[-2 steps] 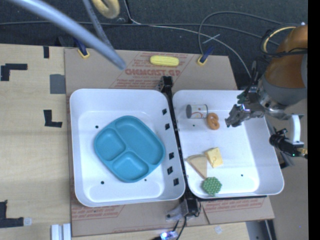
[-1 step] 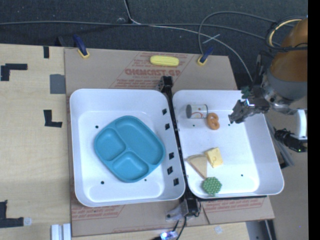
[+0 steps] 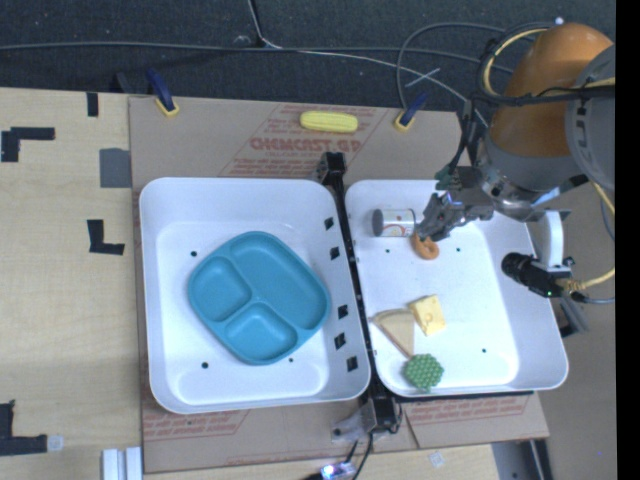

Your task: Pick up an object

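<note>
Pincer: you had the gripper point(image 3: 432, 230) low in the upper part of the right bin point(image 3: 500, 298), its tip directly above a small brown piece point(image 3: 428, 249).
Pincer state: you could not tell from the camera view how wide it stood, nor whether it had hold of anything; the tip was dark and small against the bin floor.
Arm: your grey arm point(image 3: 530, 158) reached in from the right, with its orange band point(image 3: 550, 58) at the top right corner.
Brown piece: it lay on the floor of the right bin, touching or just under the pincer tip; which of the two you could not tell.
Small cylinder: a pale cylinder with a dark end point(image 3: 393, 222) lay on its side just left of the pincer, near the bin's upper left corner.
Yellow block: a yellow wedge point(image 3: 430, 315) sat lower in the right bin, just beside a tan flat triangle point(image 3: 396, 330).
Green ball: a bumpy green ball point(image 3: 423, 371) rested near the front wall of the right bin.
Left bin: the left bin point(image 3: 170, 218) held a blue divided tray point(image 3: 258, 296), lying flat and turned at an angle.
Bench: a yellow oblong object point(image 3: 328, 122) lay on the cardboard sheet point(image 3: 220, 138) behind the bins, well apart from them.
</note>
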Robot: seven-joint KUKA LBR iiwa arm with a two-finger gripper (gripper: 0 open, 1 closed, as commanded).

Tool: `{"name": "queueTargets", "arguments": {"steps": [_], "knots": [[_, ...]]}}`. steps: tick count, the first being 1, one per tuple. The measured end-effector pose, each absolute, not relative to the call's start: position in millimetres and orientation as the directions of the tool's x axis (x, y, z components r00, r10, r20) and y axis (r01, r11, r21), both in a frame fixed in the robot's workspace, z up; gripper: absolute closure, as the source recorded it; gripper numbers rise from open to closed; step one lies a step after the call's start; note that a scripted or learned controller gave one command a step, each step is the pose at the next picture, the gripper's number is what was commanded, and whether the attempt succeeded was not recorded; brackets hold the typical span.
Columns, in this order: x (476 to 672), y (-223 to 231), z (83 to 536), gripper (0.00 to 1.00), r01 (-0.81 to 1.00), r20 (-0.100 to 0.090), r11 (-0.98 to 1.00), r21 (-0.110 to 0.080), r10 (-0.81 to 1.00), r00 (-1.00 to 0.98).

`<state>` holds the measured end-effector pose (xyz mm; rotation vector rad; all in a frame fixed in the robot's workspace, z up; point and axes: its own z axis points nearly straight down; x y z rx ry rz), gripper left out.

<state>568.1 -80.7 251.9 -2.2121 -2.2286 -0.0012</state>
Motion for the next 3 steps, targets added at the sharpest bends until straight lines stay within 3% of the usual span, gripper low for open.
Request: {"name": "queueTargets", "arguments": {"steps": [1, 3], "knots": [[578.1, -34.4, 250.3, 1.0, 1.0, 0.0, 0.005, -0.001, 1.0, -0.005], [577.1, 75.1, 245.5, 1.0, 1.0, 0.0, 0.007, -0.002, 1.0, -0.007]]}}
